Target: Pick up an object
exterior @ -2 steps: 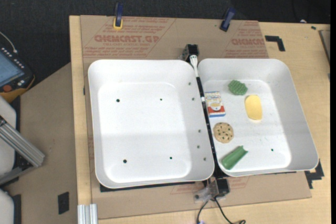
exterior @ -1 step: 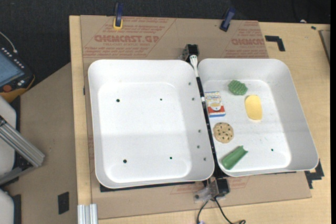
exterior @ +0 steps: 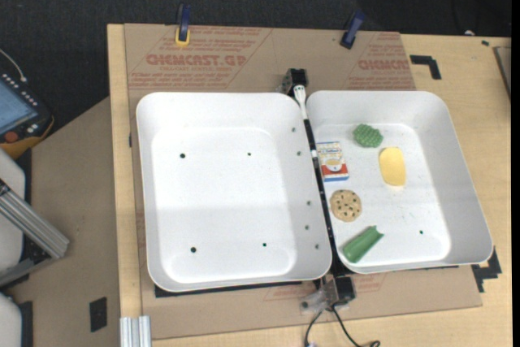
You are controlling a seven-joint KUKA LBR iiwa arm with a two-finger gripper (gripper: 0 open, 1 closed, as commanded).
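Note:
The right bin [exterior: 455, 175] holds several small objects. A green ridged round piece [exterior: 367, 136] lies toward the back. Beside it to the front right is a yellow oval piece [exterior: 392, 166]. A small carton [exterior: 331, 160] with blue, white and red print rests against the bin's left wall. A chocolate chip cookie [exterior: 346, 205] lies just in front of the carton. A green elongated piece [exterior: 361, 243] sits tilted at the front left corner.
The left bin [exterior: 162, 199] shows only its white floor with a few dark dots. Both bins rest on a brown board [exterior: 244, 53] held by two clamps [exterior: 184, 25] at the back. A cable [exterior: 329, 321] trails off the front edge.

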